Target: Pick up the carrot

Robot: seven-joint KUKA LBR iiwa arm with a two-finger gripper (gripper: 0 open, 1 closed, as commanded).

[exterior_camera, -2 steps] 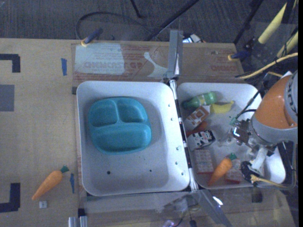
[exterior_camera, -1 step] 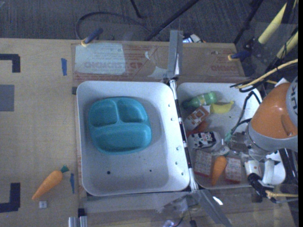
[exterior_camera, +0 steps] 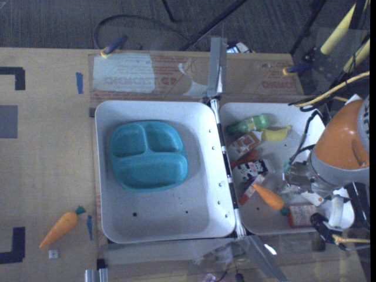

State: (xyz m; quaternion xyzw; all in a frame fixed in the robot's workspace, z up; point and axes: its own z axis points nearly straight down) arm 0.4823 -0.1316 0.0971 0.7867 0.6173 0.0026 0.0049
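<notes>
Divided plate [exterior_camera: 149,155] in left bin [exterior_camera: 111,216]

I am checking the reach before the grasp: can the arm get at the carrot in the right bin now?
Probably yes. The carrot lies uncovered on top in the right bin, and the arm is close at its right; only small items crowd around it.

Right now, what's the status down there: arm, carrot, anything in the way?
Arm over right bin. Carrot lying in that bin, not held. Second carrot out on bench. Red packet and other toys crowd close.
</notes>
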